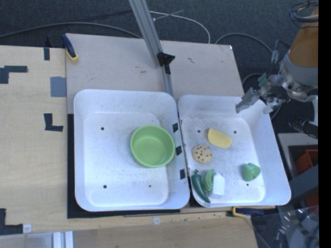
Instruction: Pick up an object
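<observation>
**Arm at right bin's upper right edge, items untouched**

Pale wooden bench w/ grey board on top carries two shallow white plastic bins side by side: left bin (93,190) and right bin (274,185). Left bin has a round light-green plastic bowl (152,146), upright, near its right side. Right bin has a yellow rounded wedge-like piece (219,138) near centre, a round tan cookie w/ dark chips (202,153) just below-left of it, a small green lumpy object (250,172) toward the right wall, & a cluster of green leafy pieces w/ a small white block (208,182) at the lower-left corner. Grey-and-orange arm's two-finger gripper (252,100) sits over the upper right rim of the right bin, apart from every item; nothing seen between fingers, open vs closed can't tell. Slanted silver metal pole (147,27) crosses the bench top
</observation>
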